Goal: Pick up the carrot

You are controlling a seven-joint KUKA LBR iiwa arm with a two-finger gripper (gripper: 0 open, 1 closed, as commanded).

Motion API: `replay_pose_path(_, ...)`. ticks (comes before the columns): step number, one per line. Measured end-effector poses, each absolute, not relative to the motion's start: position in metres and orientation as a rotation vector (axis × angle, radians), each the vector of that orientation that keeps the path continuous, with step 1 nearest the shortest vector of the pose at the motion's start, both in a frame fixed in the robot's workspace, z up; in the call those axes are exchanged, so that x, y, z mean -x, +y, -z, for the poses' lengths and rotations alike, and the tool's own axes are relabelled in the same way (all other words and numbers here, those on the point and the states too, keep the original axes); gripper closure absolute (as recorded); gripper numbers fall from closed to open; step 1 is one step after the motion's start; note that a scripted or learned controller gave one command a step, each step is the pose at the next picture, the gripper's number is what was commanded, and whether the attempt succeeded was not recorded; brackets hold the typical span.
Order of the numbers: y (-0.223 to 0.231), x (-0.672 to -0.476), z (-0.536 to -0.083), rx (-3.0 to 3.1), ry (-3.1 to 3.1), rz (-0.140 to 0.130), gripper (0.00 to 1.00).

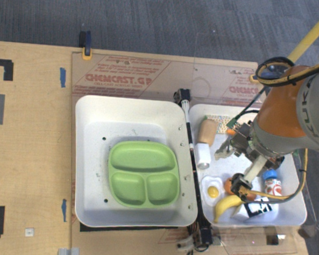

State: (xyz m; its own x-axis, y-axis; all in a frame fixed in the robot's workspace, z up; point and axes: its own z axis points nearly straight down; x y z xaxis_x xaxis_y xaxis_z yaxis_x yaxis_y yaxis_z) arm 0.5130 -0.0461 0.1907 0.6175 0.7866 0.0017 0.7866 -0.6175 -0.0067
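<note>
Left bin (88, 147) has just a smooth green plastic plate (143, 173) in it, three compartments, rounded corners, sitting about mid-bin. The right bin (300, 211) is the busy one: a tan cylinder (207, 130) near the back-left corner and a white plastic tube (202, 155) along the left edge. A toy fried egg (212, 189) and a curved banana (226, 206) sit by the front edge. The carrot (232, 186) is the orange bit just right of the egg, touching the banana. My gripper (224, 150) hangs above mid-bin, back of the carrot, nothing in it; can't tell how open it is. There's a small can (273, 185) toward the right edge.
</note>
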Motion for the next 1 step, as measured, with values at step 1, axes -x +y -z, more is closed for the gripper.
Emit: replay_pose_path(1, -0.0886, -0.572, -0.0974, 2.715, -1.575, 0.001, 0.0)
